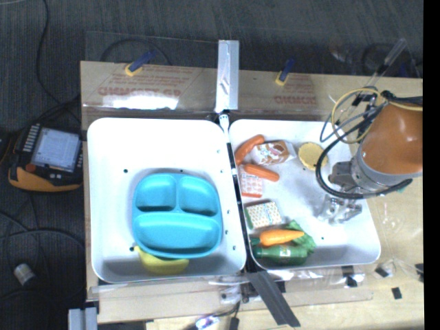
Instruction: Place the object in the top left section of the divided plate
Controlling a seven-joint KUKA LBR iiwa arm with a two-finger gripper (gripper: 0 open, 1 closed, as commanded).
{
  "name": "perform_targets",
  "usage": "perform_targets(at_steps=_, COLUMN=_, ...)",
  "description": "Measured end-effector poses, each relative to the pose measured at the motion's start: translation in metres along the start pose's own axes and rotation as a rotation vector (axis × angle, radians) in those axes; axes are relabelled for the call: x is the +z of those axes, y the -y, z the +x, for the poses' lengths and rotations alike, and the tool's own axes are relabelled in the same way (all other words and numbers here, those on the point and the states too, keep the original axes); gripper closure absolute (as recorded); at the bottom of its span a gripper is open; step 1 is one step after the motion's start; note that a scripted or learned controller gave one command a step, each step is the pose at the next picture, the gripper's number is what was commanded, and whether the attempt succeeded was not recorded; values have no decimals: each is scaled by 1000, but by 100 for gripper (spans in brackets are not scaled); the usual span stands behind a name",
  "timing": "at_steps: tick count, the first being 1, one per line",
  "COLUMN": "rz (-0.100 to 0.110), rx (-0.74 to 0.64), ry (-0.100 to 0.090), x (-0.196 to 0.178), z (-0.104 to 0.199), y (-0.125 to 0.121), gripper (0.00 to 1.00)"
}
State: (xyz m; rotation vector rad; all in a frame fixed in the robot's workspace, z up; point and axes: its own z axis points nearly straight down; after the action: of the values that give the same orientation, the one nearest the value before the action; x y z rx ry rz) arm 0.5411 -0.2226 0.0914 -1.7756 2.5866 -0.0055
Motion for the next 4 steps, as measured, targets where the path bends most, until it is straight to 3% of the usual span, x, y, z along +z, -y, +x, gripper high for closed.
perform_targets(at_steps=1, rz=18, rx=-321, ry=0, x=-2, z=18, y=-46, gripper=100)
perform_targets(at_steps=2, rz=6, rx=-712, ry=4, x=0, z=15, y=-50, gripper=100)
perform_targets(at_steps=3, rz=0, rx=-1186, ry=-10, x=0, z=-2, y=-59, gripper=100)
perform_targets(at_steps=4, rz=-7, rx=-1238, ry=10, x=-4, z=-17, y=-47, gripper=100)
